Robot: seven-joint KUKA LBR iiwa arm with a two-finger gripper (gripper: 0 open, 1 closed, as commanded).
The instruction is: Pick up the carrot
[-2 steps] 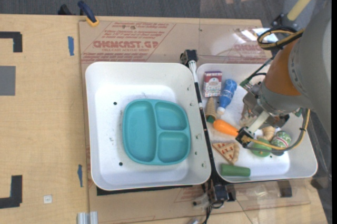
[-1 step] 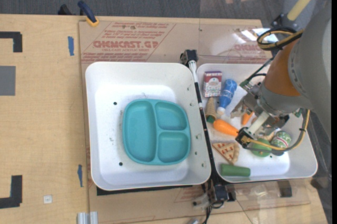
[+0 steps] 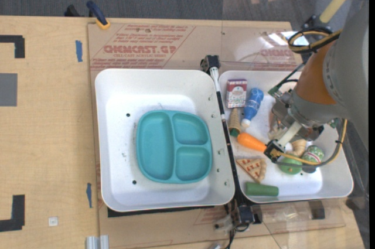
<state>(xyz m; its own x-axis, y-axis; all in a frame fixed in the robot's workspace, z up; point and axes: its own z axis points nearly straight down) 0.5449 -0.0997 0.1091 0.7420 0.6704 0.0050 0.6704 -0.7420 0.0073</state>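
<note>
Toward the left side of the right bin [image 3: 306, 184] lies the carrot [image 3: 251, 141], flat, thick end left. Gripper [image 3: 283, 132] sits just right of it, low over the bin; open or closed, can't tell. Waffle slice [image 3: 252, 168] just below carrot, green cucumber [image 3: 261, 188] below that. Blue bottle [image 3: 253, 104] and red box [image 3: 236, 94] above. Left bin [image 3: 111, 125] holds a teal divided plate [image 3: 174, 145]. Both bins on the worktop [image 3: 41, 142].

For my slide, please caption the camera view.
Claw over the right bin, near the carrot; teal tray in the left bin.
</note>
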